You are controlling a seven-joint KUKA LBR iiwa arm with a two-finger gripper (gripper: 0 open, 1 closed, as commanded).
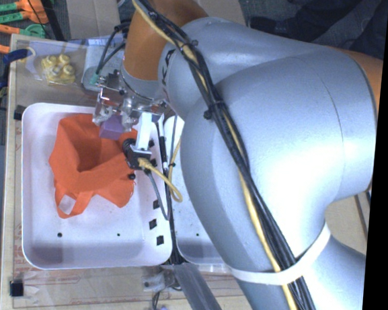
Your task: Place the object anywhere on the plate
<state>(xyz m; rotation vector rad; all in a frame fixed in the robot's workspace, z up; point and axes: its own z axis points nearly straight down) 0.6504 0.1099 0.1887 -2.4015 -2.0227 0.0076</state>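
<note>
My gripper (112,115) hangs over the back of the left bin (31,238), below the orange wrist band. A small purple block (112,127) sits between its metal fingertips, and the fingers (102,113) look shut on it. Right under it lies an orange, crumpled, sheet-like plate (89,162) that covers the middle and back of the left bin. The block is just above or touching the plate's back edge. The arm hides the plate's right edge.
The grey arm covers most of the right bin (192,252). A bag of yellow items (56,69) lies on the bench behind the left bin. Black and yellow cables (158,175) hang beside the gripper over the wall between the bins.
</note>
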